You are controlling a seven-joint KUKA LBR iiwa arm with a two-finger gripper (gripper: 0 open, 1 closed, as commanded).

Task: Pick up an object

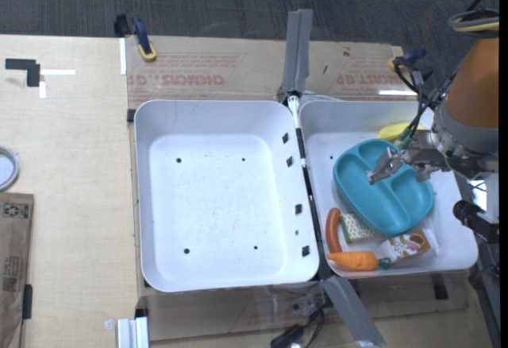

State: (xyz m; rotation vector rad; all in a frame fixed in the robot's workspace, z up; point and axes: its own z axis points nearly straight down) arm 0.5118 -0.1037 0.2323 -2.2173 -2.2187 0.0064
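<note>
Two white bins: the left bin (159,179) and the right bin (317,148). In the right bin: one teal divided plate (389,199), one toy carrot (353,261), one toy sausage (333,230), one yellow item (392,131), two printed packets (409,245).

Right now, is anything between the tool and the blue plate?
Nothing visible. The tool hangs right over the blue plate in the right bin; carrot and sausage lie beside it.

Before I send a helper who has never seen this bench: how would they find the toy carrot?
Go to the right bin, then its near edge below the blue divided plate. The carrot lies there on its side: orange with a green tip, unlike the redder sausage standing lengthwise beside it.
</note>
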